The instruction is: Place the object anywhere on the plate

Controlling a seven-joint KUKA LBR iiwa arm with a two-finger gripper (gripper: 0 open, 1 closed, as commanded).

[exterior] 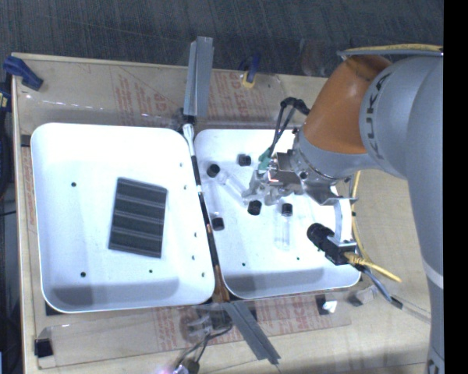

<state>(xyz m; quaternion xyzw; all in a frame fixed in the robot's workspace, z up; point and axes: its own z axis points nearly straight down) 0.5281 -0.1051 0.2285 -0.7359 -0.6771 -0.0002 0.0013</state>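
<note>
A dark grey ribbed plate [139, 216] lies flat in the middle of the left bin [54, 150]. My gripper [264, 187] is low over the middle of the right bin [234, 283], under the orange-banded wrist. Small clear vials with black caps lie around it: one [283, 228] just to its lower right, another [221, 176] to its left. A black cap [254, 206] sits right at the gripper's tip; whether it is held is hidden. The gripper is far right of the plate.
More small black pieces lie in the right bin at the top [244, 160] and by the left wall [217, 224]. A black part of the arm [327, 244] hangs over the bin's right edge. The ridge between the bins [203, 216] separates gripper and plate.
</note>
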